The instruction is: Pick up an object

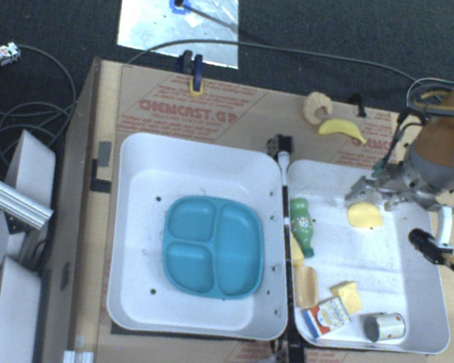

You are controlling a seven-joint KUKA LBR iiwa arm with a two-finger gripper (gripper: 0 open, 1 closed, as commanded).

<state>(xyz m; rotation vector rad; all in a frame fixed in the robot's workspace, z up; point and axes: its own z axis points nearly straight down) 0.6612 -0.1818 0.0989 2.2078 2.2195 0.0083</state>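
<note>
Sitting in the left bin (135,206) is a blue divided plate (214,246), roughly centred, w/ three compartments. All else is placed relative to that plate. Up and just left of its top edge, on the cardboard bench top (220,108), a blue-and-yellow clamp (194,71) stands near the bench's far edge. Right of the plate, past the divider btwn bins, the right bin (424,271) holds the objs: a green bottle (301,225) lies closest to the plate, along the divider; a tan bread-like piece (306,286) sits below it; a red-white-blue carton (327,316) is lower right of the plate; a yellow block (348,297) is just beside that carton; a metal can (385,327) lies farther right, near the bin's front edge. A pale yellow lemon-like obj (365,215) rests up and right of the plate. Gripper (374,191) hangs just above it, at its upper edge; can't tell if the fingers are spread or closed, or touching it. Beyond the bin, upper right of the plate, a banana (342,131) and a beige round obj (318,107) lie on the bench.
</note>
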